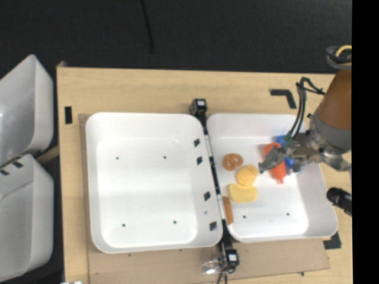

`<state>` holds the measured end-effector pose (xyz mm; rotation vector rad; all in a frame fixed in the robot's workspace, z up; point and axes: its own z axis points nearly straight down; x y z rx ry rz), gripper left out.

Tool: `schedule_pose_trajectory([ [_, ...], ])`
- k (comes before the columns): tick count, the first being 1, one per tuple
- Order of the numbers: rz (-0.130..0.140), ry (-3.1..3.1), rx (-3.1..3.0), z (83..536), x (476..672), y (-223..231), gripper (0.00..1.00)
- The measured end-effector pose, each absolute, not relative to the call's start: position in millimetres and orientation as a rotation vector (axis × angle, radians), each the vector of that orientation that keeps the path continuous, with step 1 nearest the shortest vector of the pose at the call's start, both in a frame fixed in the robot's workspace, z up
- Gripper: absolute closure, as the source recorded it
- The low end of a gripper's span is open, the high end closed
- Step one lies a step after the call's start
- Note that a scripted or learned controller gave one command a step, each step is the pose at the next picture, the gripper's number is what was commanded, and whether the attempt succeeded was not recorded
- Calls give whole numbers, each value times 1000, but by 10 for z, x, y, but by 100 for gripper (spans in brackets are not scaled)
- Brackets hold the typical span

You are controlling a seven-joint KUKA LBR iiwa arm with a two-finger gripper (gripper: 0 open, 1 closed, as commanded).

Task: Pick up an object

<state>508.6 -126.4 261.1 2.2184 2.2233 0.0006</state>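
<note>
The right bin (296, 220) holds a brown ring-shaped piece (233, 161), a round orange-yellow piece (247, 174), a pale yellow piece (243, 193) just below it, and a thin brown stick (227, 209) against the bin's left wall. My gripper (274, 161) reaches in from the right and hangs low over the bin's upper right part, just right of the orange-yellow piece. Red-orange and blue parts (280, 171) sit at the gripper's tip; I cannot tell whether they belong to the gripper or are objects in the bin.
The left bin (95, 158) lies beside the right one, with a divider and black clips (207, 158) between them. The grey arm with its orange band (339, 102) and cables crosses the right bin's right edge. White shapes (21, 158) stand at the far left.
</note>
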Motion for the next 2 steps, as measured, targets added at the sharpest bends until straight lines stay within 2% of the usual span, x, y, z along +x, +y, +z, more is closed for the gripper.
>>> schedule_pose_trajectory([
  [1, 2, 2223, 2216, 2715, 5094, -1272, 100],
  [2, 7, 2234, 2208, 2748, 5555, -375, 100],
])
